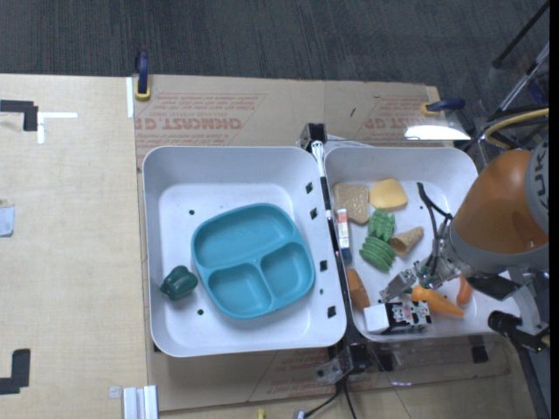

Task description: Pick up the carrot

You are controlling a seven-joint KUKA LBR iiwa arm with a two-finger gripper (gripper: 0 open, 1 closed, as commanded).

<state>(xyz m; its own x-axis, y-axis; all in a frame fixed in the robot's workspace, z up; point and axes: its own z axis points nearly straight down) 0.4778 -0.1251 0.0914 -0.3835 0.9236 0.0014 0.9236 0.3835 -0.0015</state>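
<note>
On the bench (70, 234), the left bin (162, 321) is seen to hold a green pepper (180, 283) at its left side and a blue tray (253, 260) with three compartments in the middle. In the right bin (454, 160), a slice of bread (353, 201), a yellow piece (388, 194), two green ridged pieces (379, 238) and a tan cone (406, 241) are gathered toward the back, and an orange sausage-like piece (356, 288) lies near the left wall. The carrot (441, 301) is found at the front right of this bin: a short, bright orange taper lying nearly flat, just beside another small orange piece (464, 291). The hand (417, 279) is lowered over the carrot's left end, touching or nearly touching it; whether it is closed on anything cannot be told, as the arm (502, 212) and clutter obscure it. The grasp step is judged to be in hand. A firm closing across the carrot's thicker part is called for next, followed by a straight lift clear of the neighbouring pieces and the white block (377, 317).
</note>
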